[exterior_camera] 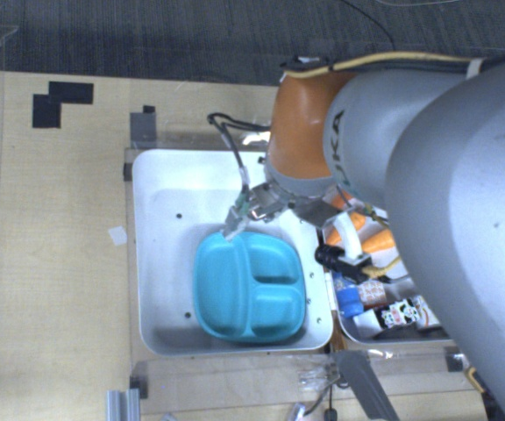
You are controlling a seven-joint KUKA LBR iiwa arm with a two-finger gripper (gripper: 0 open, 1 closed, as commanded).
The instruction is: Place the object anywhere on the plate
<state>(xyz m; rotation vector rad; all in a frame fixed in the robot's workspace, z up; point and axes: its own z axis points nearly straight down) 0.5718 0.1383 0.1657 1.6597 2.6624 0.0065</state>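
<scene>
While the grey arm [428,174] reaches in from the right and covers much of that side, its orange band [301,134] sits above the far right corner of the left bin [160,235]. Below the band, the claw [242,213] hangs over the far edge of the blue plate [248,286], just at or above its rim; whether it touches the plate is unclear. Its fingers are small and blurred, so I cannot tell if they stand wide or narrow, and nothing can be made out between them. A black cable [226,139] loops from the wrist over the far wall of the left bin. The plate has three compartments, one long one on the left and two smaller ones on the right, and lies flat in the near right part of the left bin, close to the near wall. The right bin [353,327] is mostly hidden under the arm; in its visible left part lies a cluster of objects [371,274], among them something orange and white, a black piece, something blue, and a black-and-white packet near the front. Which of these is the task's thing cannot be told; all lie in the right bin, apart from the plate. Both bins rest on the pale wooden desk [51,261], with dark carpet [147,16] beyond its far edge.
</scene>
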